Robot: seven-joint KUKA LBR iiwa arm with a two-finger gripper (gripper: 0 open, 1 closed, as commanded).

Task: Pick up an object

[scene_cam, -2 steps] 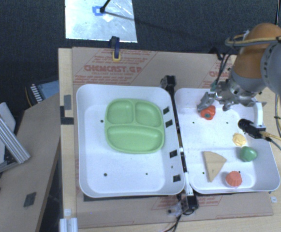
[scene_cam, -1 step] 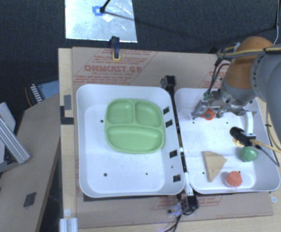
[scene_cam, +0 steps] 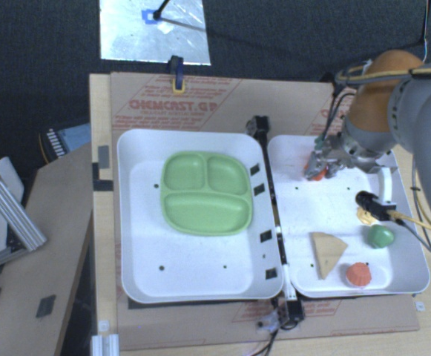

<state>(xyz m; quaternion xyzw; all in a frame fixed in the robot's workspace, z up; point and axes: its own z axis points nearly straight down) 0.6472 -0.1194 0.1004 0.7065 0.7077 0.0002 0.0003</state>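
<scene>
Dark carpet lies around the bench (scene_cam: 170, 102), whose brown cardboard top carries the two white bins side by side. In the left bin (scene_cam: 130, 221) we see one thing – a pale green divided plate (scene_cam: 204, 193), lying flat near the middle and slightly toward the far side. Across the divider, in the right bin (scene_cam: 304, 221), the gripper (scene_cam: 319, 165) is down at the far left part, just above the floor; a small orange-red piece (scene_cam: 315, 174) sits right at its tip, and we cannot tell whether the tool is clenched on it or released. Nearer to us a tan wedge (scene_cam: 326, 252) lies flat, with a red ball (scene_cam: 358, 274) just to its right at the near rim, and a green ball (scene_cam: 381, 236) a little farther back. The grey arm (scene_cam: 419, 117) reaches in from the right.
</scene>
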